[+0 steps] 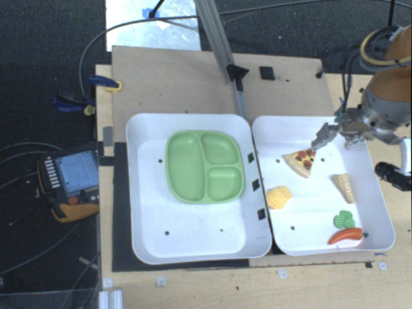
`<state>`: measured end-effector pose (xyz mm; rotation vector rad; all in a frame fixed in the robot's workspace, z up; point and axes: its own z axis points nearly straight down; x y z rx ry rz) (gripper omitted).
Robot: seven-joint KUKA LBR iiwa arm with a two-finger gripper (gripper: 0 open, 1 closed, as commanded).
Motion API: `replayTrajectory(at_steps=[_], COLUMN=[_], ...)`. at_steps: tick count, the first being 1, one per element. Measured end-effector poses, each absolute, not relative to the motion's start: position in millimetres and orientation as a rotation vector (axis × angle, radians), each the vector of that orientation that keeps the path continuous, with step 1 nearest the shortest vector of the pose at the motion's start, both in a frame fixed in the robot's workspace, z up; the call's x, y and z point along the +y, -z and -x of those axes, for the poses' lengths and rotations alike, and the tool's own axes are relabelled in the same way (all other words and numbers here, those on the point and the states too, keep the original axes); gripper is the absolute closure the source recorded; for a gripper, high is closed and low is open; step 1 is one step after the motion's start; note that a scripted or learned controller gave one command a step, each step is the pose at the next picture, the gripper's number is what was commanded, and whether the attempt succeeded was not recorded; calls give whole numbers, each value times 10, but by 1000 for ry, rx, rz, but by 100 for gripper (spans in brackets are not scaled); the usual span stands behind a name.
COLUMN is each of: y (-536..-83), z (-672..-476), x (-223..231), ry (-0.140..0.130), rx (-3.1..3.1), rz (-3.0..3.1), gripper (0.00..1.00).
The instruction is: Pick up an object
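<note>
The right bin point(322, 126) holds several toy foods: a pizza slice point(301, 162), a yellow corn piece point(278, 197), a beige cone point(344, 187), a green broccoli point(344, 220) and a red sausage point(346, 236). My gripper point(318, 140) reaches in from the right, slanted down to the left. Its tip sits just above the far right corner of the pizza slice. I see nothing held in it.
The left bin point(148, 230) carries a green divided plate point(205, 166). A grey pole point(215, 28) slants across the back of the bench. Outside the bench on the left lie a pendant with a blue screen point(71, 179) and cables.
</note>
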<state>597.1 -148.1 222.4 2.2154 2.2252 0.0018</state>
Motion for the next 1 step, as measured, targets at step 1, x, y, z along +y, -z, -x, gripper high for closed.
replayTrajectory(at_steps=[1], y=[-1798], z=[-5983], x=[-1525], ry=[2], rx=[2223], rz=[-2220], gripper=[0])
